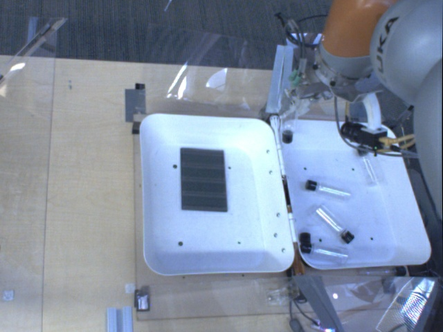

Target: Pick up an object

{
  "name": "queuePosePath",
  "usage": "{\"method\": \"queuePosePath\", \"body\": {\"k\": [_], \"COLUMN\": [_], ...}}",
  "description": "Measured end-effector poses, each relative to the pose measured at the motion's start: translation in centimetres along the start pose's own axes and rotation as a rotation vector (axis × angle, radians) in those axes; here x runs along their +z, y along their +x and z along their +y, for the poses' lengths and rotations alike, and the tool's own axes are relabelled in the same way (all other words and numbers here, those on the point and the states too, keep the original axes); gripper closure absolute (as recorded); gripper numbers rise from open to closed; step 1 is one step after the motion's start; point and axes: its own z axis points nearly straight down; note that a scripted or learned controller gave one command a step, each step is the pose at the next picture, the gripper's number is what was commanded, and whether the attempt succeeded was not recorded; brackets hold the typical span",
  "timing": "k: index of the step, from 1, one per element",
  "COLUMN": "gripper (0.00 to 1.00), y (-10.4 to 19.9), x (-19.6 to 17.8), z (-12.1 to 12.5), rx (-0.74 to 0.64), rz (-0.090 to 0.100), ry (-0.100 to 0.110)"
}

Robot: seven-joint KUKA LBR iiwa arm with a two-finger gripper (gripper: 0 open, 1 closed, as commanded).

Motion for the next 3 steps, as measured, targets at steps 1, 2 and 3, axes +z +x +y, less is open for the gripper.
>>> {"method": "queuePosePath", "body": {"k": [1,2,3], "gripper": [1.0,1.0,1.0], "y": [-2.6,-2.5,-4.7], "x": [-0.9,-1.9,-0.9], "z": [-1.0,-1.0,-1.6], "rx": [-0.021,-0.067,-0.115], "rz": [0.007,0.007,0.008], "ry": [0.015,0.015,0.016]}}
